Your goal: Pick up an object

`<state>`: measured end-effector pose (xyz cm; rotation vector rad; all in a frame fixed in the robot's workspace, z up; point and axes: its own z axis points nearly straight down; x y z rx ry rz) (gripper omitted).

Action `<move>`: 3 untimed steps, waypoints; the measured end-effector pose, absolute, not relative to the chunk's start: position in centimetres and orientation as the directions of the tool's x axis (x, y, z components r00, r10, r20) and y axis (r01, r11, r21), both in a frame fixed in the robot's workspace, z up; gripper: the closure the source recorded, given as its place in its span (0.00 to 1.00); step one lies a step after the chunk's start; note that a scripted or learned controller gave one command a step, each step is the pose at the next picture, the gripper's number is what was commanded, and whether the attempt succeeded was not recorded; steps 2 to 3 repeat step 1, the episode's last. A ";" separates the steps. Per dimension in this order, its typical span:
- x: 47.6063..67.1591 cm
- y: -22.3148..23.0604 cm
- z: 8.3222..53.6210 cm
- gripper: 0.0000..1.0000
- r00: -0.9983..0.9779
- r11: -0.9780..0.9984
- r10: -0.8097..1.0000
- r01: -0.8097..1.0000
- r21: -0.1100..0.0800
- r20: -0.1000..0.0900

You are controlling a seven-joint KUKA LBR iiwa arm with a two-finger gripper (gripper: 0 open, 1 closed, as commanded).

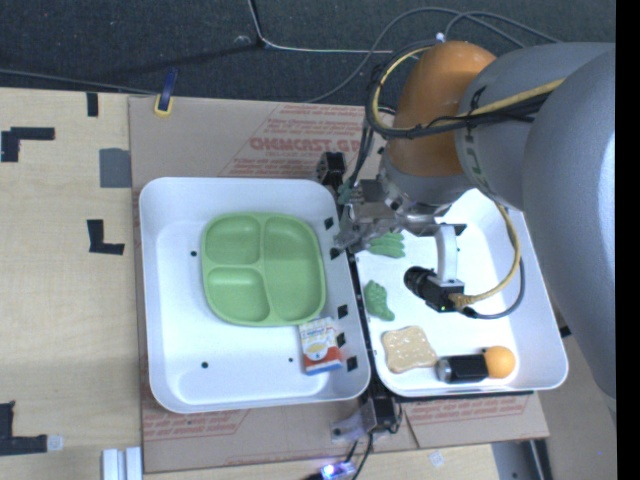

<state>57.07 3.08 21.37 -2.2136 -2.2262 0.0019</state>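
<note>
So the tool (372, 230) is down at the far left corner of the right bin (535, 373), right over a green leafy toy (388, 244). Can't tell how it's set. Another green piece (378, 299) and toast slice (408, 349) sit along the left edge.

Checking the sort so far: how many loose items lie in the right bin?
4: a green piece under the gripper, another green piece near the divider, a toast slice, and an orange-tipped black object. The arm may hide more.
</note>
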 end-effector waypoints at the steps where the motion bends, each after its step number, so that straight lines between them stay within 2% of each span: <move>1: 57.5 8.4 20.8 1.00 -0.007 0.007 1.000 1.000 -0.002 0.001; 3: 57.5 8.4 20.8 1.00 -0.007 0.007 1.000 1.000 -0.002 0.001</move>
